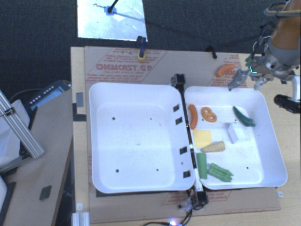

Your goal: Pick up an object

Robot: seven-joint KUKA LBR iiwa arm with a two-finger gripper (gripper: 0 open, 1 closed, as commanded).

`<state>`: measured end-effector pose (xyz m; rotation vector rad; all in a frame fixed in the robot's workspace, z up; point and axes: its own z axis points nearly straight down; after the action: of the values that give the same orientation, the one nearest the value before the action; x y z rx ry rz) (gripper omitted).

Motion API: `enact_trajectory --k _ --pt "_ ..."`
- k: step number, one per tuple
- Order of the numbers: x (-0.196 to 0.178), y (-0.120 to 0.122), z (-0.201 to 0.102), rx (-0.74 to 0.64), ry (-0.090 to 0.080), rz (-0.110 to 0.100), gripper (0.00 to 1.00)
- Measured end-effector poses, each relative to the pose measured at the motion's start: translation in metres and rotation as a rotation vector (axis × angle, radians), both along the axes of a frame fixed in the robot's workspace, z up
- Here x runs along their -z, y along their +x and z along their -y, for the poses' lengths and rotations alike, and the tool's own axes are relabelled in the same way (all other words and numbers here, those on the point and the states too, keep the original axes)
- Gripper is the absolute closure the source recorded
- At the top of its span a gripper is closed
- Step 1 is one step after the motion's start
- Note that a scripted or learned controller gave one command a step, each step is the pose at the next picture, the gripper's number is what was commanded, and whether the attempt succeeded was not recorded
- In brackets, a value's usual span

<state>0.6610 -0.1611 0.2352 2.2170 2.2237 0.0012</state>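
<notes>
The gripper point(248, 79) hangs above the far rim of the right bin point(275, 161), fingers spread and holding nothing; a sound pick means coming straight down over an isolated piece — the dark green vegetable point(243, 117) or the white block point(237, 133) nearest it. The arm's upper part is cut off at the frame's edge — and the orange item point(225, 70) outside the bin is too blurred to name

- Shiny metal sheet point(112, 13), beyond the bench
- Yellow-and-blue clamp point(141, 48), at the cardboard's point(122, 67) far edge
- Grey keypad device point(47, 94), left side
- Aluminium rail point(19, 131), left
</notes>
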Motion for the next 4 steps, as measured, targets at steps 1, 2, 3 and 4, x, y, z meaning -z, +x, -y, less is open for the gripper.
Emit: enact_trajectory --k 1,2,3,4 --pt "0.128 0.005 -0.025 -0.003 0.003 -0.010 0.00" --pt "0.046 -0.048 -0.083 -0.006 0.003 0.005 0.00" --pt "0.156 -0.089 -0.074 0.004 0.002 -0.008 0.00" --pt "0.150 -0.042 -0.048 0.000 -0.002 0.005 0.00"
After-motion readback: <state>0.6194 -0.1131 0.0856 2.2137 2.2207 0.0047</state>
